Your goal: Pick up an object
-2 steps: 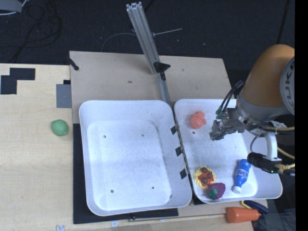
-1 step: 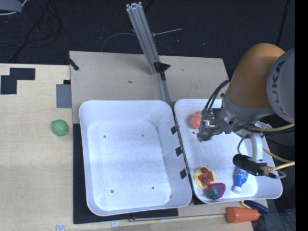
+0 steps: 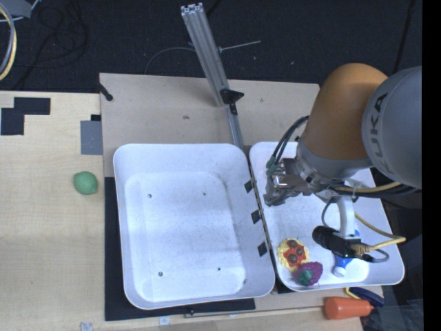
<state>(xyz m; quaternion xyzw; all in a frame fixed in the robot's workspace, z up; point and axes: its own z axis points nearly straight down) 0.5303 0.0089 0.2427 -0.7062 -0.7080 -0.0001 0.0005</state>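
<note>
My gripper (image 3: 275, 187) hangs over the left side of the right bin (image 3: 386, 276), close to the rim shared with the left bin. The grey arm with its orange band covers the bin's far half. In the bin's near part lie a yellow toy with red and dark spots (image 3: 293, 252), a purple and green toy (image 3: 309, 273) just in front of it, and a small blue and white item (image 3: 342, 265) to their right. The gripper is above and to the left of these three, apart from them. I see nothing between its fingers.
The left bin (image 3: 138, 158) sits beside the right one on a black mat. A green ball (image 3: 86, 183) rests on the bench left of the bins. An orange object (image 3: 346, 307) lies outside the right bin's front edge. A metal rail (image 3: 209, 50) slants up behind the bins.
</note>
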